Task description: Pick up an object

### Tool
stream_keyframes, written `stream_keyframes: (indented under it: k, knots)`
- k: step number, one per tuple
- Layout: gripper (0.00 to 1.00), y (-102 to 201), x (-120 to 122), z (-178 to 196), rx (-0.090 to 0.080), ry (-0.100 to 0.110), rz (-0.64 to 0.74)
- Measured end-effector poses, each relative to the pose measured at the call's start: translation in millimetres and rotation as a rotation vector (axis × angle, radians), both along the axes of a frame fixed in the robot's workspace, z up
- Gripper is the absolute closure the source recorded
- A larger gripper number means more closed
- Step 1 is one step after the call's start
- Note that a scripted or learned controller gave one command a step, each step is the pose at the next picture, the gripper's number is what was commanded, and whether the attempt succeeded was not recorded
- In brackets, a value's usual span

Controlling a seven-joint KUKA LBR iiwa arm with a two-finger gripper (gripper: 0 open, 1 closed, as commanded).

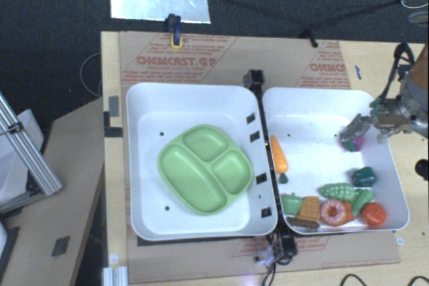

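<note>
My gripper (351, 133) hangs over the right bin (315, 118), near its right wall. A small purple object (358, 143) shows just under its tip; whether it is held I cannot tell. An orange carrot (278, 156) lies along the bin's left wall. A dark green pepper (363, 176) sits below the gripper. Along the front wall lie a bumpy green vegetable (337, 191), a pink donut (333, 211), a red tomato (374, 213), a brown cracker (310, 208) and a green piece (290, 203).
The left bin (151, 110) holds a light green divided plate (204, 169). A black divider with clips (263, 144) runs between the bins. The arm's wrist (409, 107) comes in over the right rim. A metal frame (27, 151) stands at far left.
</note>
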State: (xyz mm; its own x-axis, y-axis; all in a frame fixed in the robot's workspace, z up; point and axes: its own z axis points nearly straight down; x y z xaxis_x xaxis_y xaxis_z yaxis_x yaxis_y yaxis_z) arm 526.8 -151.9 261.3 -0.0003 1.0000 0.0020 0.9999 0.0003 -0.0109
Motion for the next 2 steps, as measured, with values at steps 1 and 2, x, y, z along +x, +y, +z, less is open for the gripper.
stream_keyframes:
  k: [1, 2]
  knots:
    - [0.00, 0.5, 2.2, 6.5, -0.002, -0.013, 0.003]
    - [0.00, 0.3, -0.7, -53.0, -0.002, -0.012, 0.001]
